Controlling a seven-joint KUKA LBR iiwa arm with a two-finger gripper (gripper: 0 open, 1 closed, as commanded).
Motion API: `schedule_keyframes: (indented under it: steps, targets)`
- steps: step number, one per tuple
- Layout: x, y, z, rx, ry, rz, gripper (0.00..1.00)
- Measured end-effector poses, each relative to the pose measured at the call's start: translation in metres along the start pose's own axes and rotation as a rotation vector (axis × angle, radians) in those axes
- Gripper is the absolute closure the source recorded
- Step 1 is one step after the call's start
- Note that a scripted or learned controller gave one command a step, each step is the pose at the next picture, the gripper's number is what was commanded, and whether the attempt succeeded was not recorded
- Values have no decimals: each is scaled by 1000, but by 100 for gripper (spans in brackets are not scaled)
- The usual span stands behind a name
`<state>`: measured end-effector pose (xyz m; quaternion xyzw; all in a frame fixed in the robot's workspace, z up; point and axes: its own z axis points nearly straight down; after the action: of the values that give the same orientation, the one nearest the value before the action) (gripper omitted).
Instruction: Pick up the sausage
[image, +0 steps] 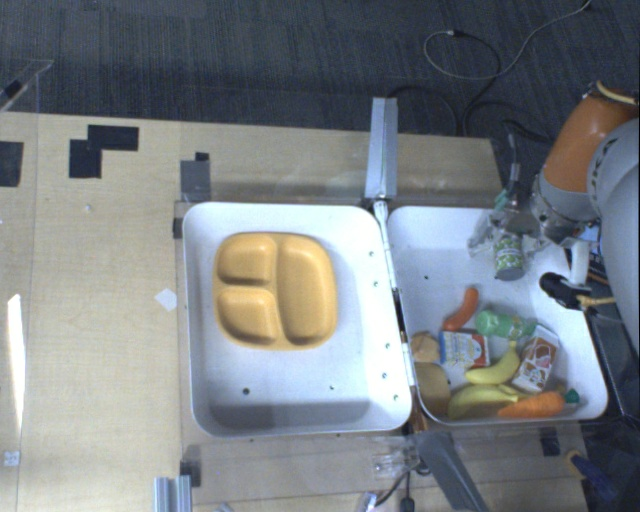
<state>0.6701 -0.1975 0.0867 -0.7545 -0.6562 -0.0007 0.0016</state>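
1. The gripper (508, 240) hangs over the far part of the right bin (430, 235), near its back right corner. The sausage (461, 309) lies nearer the camera and a little toward the divider between the bins, so the coming move is, in my judgement, a short travel forward and slightly left, then down.

2. The sausage's long axis runs on a slant: its upper end points roughly back toward the gripper, while its lower end dips toward the pile of toys. A grasp across that axis would probably need the wrist turned to suit.

3. A greyish-green object sits just at the gripper's tip, but it is blurred, and I cannot tell whether it is between the fingers or merely beneath them. How far the tool is open cannot be told either.

4. The sausage is a small reddish-orange, slightly curved link with rounded ends. It rests on the bin floor at the pile's far edge, just beside a green item (503, 325) and above a small carton (462, 350).

5. Its upper half stands apart from its neighbours, which looks like the easier place to approach.
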Motion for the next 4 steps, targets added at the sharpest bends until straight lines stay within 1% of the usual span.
schedule_keyframes:
  steps: [1,2,3,4]
  targets:
    - [-2,1,-59,-9,-5,-34,0]
    - [39,-26,-1,-9,-4,-245,0]
    - [65,-71,-2,-11,-4,-286,0]
    - [65,-68,-15,-20,-5,-287,100]
